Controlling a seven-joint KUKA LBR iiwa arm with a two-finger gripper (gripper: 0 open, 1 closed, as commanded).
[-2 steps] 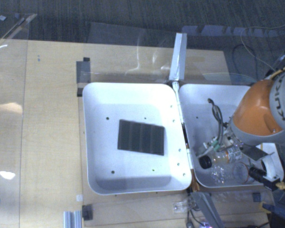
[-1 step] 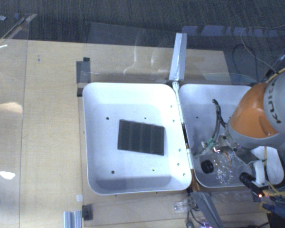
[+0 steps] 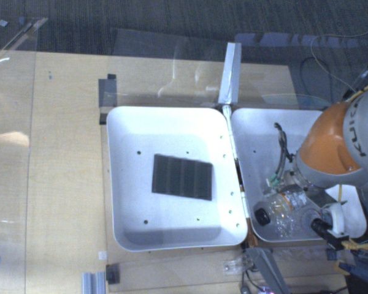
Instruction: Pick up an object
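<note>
My gripper [image 3: 286,196] reaches down into the right bin [image 3: 257,133] near its front, below the arm's orange band [image 3: 329,144]. Under and around it lies a crumpled clear plastic thing [image 3: 284,218]. A small black round thing [image 3: 260,215] rests just left of the plastic, and a small green piece [image 3: 273,180] shows beside the gripper. A thin dark curved thing [image 3: 279,135] lies farther back in the same bin. Whether anything is held is hidden by clutter and the wrist.
The left bin [image 3: 126,164] holds a dark ribbed rectangular pad [image 3: 183,177] lying flat near its middle. A metal divider post [image 3: 230,75] stands behind the seam between the bins. Bare wooden bench [image 3: 49,176] stretches to the left.
</note>
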